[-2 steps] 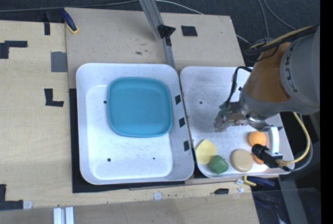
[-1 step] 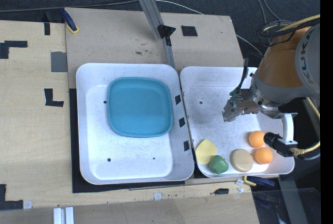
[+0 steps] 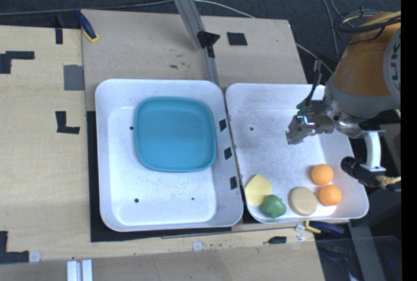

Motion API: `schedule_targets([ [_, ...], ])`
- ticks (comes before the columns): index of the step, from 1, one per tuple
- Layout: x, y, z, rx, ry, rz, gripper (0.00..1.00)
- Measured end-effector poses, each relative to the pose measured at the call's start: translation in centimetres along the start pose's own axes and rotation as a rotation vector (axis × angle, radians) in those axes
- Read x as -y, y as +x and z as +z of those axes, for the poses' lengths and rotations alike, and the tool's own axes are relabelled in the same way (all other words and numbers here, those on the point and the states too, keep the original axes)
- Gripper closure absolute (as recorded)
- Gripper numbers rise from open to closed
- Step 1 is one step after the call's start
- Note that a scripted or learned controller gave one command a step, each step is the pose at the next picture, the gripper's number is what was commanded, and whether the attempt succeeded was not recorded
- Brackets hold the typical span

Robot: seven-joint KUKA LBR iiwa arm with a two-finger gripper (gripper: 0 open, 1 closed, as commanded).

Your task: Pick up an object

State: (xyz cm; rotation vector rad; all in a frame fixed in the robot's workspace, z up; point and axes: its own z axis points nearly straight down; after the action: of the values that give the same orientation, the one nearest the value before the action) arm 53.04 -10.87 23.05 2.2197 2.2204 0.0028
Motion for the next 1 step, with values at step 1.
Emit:
schedule_targets([
  [1, -0.58, 6.15, 0.60, -0.002, 0.004, -0.005, 1.00],
])
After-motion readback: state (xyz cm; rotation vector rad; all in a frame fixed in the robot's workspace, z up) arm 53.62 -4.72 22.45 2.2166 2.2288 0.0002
